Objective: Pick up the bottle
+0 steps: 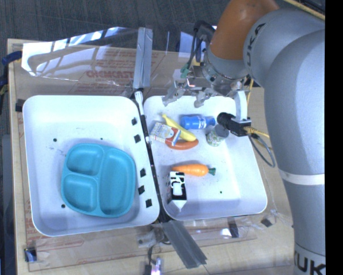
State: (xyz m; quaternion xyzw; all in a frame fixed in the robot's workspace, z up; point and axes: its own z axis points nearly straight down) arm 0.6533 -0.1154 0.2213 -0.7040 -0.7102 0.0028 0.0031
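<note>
Blue plastic, the bottle (195,121) is lying sideways, likely light and slippery; gripping across its middle seems best. The gripper (185,98) is hovering open just above it, holding nothing.

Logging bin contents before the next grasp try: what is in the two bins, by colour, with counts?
Blue: 2 - the bottle, the divided plate
Orange: 2 - the carrot, a sausage-like piece
Yellow: 1 - the banana
Black and white: 1 - a small box
White with red print: 1 - a small packet
Total: 7
</note>
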